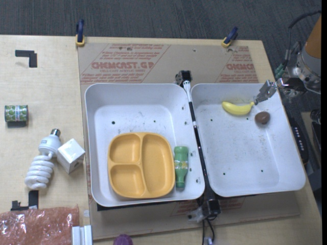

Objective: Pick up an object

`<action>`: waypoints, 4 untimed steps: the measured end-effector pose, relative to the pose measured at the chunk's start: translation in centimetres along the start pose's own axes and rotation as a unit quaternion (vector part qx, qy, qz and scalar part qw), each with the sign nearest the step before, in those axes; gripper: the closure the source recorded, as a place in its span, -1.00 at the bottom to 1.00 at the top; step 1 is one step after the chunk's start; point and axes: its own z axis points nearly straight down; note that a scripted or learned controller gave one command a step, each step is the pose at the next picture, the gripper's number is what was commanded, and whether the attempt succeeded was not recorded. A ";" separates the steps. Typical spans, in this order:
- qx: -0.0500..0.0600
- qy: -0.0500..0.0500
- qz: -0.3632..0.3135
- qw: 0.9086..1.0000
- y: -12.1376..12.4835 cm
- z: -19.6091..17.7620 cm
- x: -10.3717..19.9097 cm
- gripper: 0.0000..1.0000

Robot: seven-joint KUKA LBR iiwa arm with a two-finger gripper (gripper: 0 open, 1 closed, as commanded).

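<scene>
The two-finger gripper (261, 94) hovered over the right white bin (286, 180)'s upper right corner, just beside the yellow banana (236, 107) and small brown round object (262, 118); whether it was spread or pressed together could not be told.

The wooden bench (46, 106) holds a brown board (153, 60) with two white bins, the left bin (97, 111) and the right bin (286, 172). On the bench's left lie a light bulb (42, 162), a white cube (71, 155) and a small green can (16, 114).
</scene>
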 end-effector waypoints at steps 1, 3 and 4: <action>-0.005 -0.002 -0.001 1.000 5.1 14.0 -2.1 -1.00; 0.000 0.000 -0.001 1.000 3.5 15.4 7.1 -1.00; -0.001 -0.001 0.000 1.000 3.6 14.4 7.0 1.00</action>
